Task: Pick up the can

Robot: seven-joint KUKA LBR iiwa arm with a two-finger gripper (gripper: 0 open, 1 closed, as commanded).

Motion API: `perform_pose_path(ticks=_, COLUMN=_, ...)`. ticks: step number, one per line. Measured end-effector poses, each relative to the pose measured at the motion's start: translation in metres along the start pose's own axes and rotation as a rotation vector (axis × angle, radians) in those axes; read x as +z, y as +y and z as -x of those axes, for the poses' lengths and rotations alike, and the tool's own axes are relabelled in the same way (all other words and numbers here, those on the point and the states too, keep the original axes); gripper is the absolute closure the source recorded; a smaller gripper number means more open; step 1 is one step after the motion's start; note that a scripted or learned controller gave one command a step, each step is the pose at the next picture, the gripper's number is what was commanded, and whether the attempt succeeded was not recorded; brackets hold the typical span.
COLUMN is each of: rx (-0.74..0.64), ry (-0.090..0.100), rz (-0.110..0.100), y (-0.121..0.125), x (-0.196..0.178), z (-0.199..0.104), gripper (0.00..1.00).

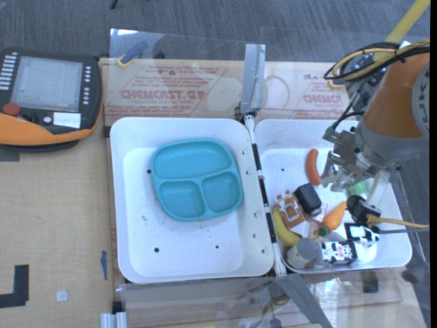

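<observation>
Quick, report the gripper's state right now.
Gripper: over the right bin, above the clutter of items; whether it is open or shut cannot be told from this view, and nothing is seen held.

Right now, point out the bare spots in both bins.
Left bin: a bare band around the blue plate, widest along the near edge. Right bin: bare far-left corner above the sausage; the near half is crowded around the can.

A tan worktop (54, 203) fills the lower left, with dark grey carpeted floor (287, 5) beyond its far edge. A handheld control screen (48, 98) with an orange underside rests at the left. Clear plastic sheeting (181, 80) with red lettering lies along the back.
</observation>
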State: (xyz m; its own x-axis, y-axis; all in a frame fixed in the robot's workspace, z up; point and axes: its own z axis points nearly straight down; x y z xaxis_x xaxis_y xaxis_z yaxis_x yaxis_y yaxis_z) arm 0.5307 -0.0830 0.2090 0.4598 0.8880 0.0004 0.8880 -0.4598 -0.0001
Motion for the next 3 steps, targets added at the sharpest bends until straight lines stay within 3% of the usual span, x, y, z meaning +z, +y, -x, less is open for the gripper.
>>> perform_pose_path(ticks=1, rx=0.063, ry=-0.001, rz=-0.001, y=-0.031, x=-0.036, z=-0.057, gripper=1.00)
perform_pose_path(ticks=2, rx=-0.030, ry=-0.002, rz=-0.003, y=-0.012, x=0.019, z=-0.113, gripper=1.00)
perform_pose_path(ticks=3, rx=-0.031, ry=-0.002, rz=-0.002, y=-0.012, x=0.009, z=-0.113, gripper=1.00)
